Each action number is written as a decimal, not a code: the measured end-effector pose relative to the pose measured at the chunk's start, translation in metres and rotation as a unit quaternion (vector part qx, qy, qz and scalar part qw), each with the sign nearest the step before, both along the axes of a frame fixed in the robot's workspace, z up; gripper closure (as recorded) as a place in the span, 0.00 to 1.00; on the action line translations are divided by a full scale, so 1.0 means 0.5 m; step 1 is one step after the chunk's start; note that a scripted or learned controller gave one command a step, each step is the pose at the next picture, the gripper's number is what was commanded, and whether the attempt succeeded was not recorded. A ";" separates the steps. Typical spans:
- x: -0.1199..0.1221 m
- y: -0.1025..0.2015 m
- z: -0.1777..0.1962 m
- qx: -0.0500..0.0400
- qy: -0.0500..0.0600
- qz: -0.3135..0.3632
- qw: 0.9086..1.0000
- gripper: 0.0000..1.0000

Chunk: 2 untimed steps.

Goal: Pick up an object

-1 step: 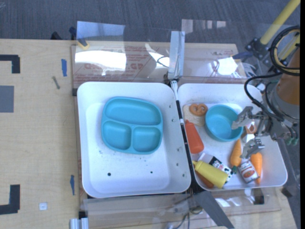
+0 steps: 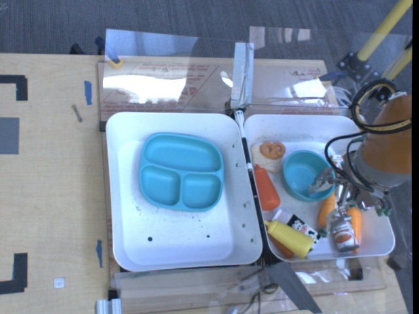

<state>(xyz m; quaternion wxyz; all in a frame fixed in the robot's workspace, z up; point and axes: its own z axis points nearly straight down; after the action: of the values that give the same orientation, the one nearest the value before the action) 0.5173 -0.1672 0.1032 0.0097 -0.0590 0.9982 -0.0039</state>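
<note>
Where left bin [image 2: 124,175] holds tray [image 2: 181,172], right bin [image 2: 380,241] bowl [image 2: 302,173].

Arm [image 2: 391,136] cut off by right edge. End effector [image 2: 335,198] blurred among cables; finger state unreadable. Small black-and-white item [image 2: 299,226] partly under yellow bottle [image 2: 289,237], too small to identify. Silvery object [image 2: 344,233] below the end effector blurred, hiding part of orange piece [image 2: 356,220].

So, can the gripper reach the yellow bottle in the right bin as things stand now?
Probably yes. The yellow bottle lies uncovered on top at the bin's front-left, and the gripper is above the same bin, nearby.
</note>
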 end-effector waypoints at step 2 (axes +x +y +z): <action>-0.004 0.006 0.015 0.001 -0.009 -0.063 0.998 1.00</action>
<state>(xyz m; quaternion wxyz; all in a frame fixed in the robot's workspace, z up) 0.5154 -0.1643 0.1106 0.0187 0.0037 0.9998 -0.0044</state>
